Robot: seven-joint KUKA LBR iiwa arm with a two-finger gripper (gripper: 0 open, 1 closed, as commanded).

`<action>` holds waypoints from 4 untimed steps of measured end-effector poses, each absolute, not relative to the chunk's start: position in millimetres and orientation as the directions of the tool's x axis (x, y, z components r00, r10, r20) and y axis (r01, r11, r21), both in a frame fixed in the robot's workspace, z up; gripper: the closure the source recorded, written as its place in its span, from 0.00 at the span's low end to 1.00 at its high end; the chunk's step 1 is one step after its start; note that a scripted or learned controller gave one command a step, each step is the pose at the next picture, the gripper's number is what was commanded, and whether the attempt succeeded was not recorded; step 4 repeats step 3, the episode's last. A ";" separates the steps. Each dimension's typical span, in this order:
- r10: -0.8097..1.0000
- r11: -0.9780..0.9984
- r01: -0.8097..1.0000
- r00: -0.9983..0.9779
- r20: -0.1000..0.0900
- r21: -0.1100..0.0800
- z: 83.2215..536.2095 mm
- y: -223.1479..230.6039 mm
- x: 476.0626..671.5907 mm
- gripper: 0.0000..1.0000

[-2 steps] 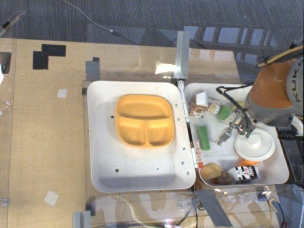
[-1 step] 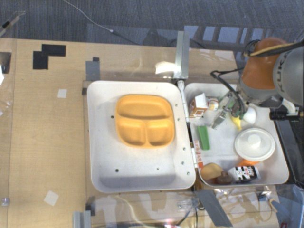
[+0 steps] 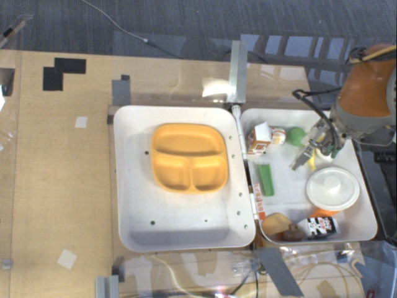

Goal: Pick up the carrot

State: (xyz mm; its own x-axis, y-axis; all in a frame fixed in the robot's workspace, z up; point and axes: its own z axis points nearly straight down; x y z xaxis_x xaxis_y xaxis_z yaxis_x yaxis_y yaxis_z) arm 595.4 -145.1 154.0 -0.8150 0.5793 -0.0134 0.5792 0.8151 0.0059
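Two white bins are set side by side on the table. In the left bin a yellow plate with three parts is laid near the middle. The right bin is filled with many small things. A little white and red box is seen near its top left corner, and a green ball is placed a bit to the right of it. A flat green bar is laid below the box, close to the wall between the bins. A round white bowl is set on the right side of this bin. The carrot is seen as a small orange bit just below the bowl. It is mostly hidden by the bowl's rim and by a black and white pack that is touching it from below. A brown lumpy thing is laid in the bottom left corner of the right bin. The grey and orange arm is reached in from the right, over the top part of the right bin. The jaws are held low between the green ball and the white bowl, well apart from the carrot. It cannot be told whether the jaws are spread or pressed together, because they are too small and blurry. A bit of yellow is seen right by them, but what it is cannot be told.
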 end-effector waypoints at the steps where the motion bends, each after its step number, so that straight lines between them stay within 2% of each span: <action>1: 0.549 0.836 0.549 -0.836 -0.007 0.001 117.9 -192.6 624.9 0.00; 2: 0.546 0.838 0.546 -0.838 -0.009 0.003 119.8 -190.9 626.3 0.00; 3: 0.600 0.800 0.600 -0.800 -0.015 0.007 192.3 -175.3 558.0 0.00; 4: 0.600 0.800 0.600 -0.800 -0.015 0.007 192.3 -175.3 558.0 0.00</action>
